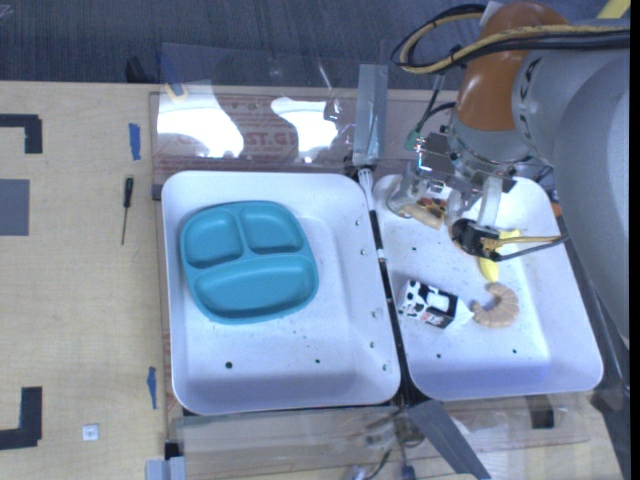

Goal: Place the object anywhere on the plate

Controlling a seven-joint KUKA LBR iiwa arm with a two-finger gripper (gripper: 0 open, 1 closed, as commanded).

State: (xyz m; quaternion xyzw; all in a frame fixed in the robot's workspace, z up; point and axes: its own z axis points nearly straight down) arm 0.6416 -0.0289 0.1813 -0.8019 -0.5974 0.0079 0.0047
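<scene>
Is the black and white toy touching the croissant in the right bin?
Apart. The camera view shows bare white bin floor between the toy and the croissant.

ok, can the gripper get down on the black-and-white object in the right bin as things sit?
Probably yes. The black-and-white object lies alone on open bin floor, apart from the tan piece beside it and the yellow item. The gripper is over the same right bin, with nothing between.

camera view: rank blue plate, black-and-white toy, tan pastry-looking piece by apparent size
1. blue plate, in the left bin, by far the largest.
2. and 3. black-and-white toy and tan pastry-looking piece, side by side in the right bin: they look about alike, so no ranking between them.
</scene>
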